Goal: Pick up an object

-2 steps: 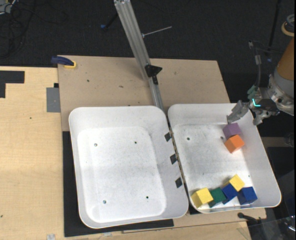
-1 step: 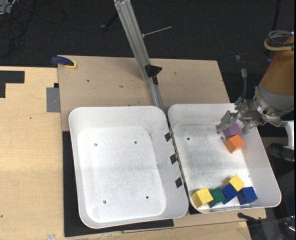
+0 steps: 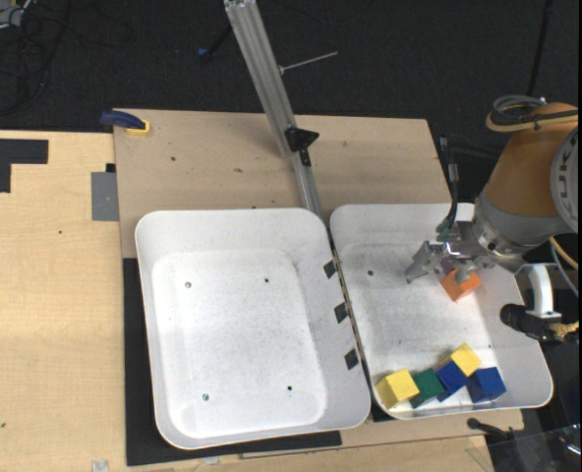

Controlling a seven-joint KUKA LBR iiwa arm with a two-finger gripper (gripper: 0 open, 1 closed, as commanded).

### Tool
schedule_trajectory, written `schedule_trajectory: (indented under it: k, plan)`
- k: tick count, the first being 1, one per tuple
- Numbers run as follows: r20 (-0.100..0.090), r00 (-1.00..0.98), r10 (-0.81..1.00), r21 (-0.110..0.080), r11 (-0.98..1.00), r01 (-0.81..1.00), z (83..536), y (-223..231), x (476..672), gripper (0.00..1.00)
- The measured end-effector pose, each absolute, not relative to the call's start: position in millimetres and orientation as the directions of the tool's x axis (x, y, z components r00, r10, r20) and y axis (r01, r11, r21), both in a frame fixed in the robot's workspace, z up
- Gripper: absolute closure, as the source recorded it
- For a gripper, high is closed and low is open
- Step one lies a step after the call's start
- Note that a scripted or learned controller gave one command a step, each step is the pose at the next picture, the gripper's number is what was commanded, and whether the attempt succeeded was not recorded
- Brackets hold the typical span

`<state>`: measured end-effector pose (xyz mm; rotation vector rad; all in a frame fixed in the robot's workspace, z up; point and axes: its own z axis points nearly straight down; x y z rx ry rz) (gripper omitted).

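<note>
Wooden bench carries two shallow white bins side by side, with a slanted aluminium rail rising behind them. Left bin lies bare. Over the right bin the arm's gripper hangs low, touching an orange block; whether its claw is apart or together, I cannot tell. Yellow, green and blue blocks cluster at that bin's near edge

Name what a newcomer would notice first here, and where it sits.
The gripper hangs over the right bin, with an orange block just beside it. A cluster of yellow, green and blue blocks crowds that bin's near corner. A slanted metal rail rises behind both bins.
</note>
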<state>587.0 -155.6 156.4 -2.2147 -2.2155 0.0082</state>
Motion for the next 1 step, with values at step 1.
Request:
schedule_trajectory:
  k: [1]
  plan:
    - [0.002, 0.002, 1.0, -0.008, -0.002, 1.0, 108.2, -156.0, 594.0, 0.0]
